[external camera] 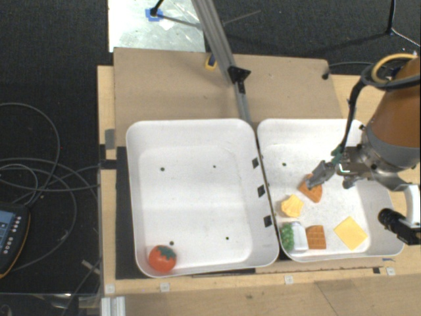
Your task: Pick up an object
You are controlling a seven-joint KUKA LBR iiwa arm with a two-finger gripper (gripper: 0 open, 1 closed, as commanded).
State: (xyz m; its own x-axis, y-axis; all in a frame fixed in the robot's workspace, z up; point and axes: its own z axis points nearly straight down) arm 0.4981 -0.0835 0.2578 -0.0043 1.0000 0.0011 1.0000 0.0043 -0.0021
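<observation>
Orange toy beneath hand

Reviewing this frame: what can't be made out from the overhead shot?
- Gripper: fingers too small and blurred to judge, right over the orange piece.
- Orange piece: top edge hidden by the gripper, so contact is unclear.
- Green and white item: too small to identify.
- Arm: cut off by the right edge.

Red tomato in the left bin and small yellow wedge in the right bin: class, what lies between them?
In the camera view, between the red tomato and the small yellow wedge lie bare white bin floor and the two bins' adjoining rims.
</observation>
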